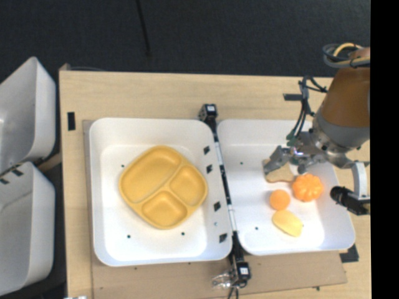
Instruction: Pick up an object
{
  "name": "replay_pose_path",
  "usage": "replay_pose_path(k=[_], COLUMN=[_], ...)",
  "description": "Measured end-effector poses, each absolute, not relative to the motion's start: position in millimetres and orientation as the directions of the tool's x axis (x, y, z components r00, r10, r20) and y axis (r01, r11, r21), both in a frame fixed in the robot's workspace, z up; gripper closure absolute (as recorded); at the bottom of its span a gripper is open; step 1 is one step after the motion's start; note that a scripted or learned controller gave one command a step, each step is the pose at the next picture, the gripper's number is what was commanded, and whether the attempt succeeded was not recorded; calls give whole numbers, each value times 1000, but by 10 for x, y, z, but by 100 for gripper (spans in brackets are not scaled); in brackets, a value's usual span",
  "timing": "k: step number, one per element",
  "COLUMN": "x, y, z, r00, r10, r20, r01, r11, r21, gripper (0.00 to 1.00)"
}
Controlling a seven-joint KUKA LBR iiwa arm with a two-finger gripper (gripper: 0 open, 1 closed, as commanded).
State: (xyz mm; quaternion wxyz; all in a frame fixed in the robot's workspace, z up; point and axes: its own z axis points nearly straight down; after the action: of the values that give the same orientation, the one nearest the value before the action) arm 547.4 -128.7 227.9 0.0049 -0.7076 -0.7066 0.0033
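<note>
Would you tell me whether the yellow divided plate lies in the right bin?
No, the yellow divided plate lies in the left bin.

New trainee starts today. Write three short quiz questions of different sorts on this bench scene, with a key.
1. True or false: the yellow divided plate lies in the right bin.
2. Which lies nearest the gripper? A pale yellow piece; B tan piece; C small orange ball.
3. Fill in: the orange pumpkin-shaped piece lies in the ____ bin.

Key: 1 false; 2 B; 3 right.
</note>
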Motion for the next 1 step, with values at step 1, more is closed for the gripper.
replay_pose_path(k=[1], x=[5499], y=[-1285], z=[2343], r00=[-2], r10=[1000], r20=[1], r01=[1000], r11=[2], r21=[0], gripper=[0])
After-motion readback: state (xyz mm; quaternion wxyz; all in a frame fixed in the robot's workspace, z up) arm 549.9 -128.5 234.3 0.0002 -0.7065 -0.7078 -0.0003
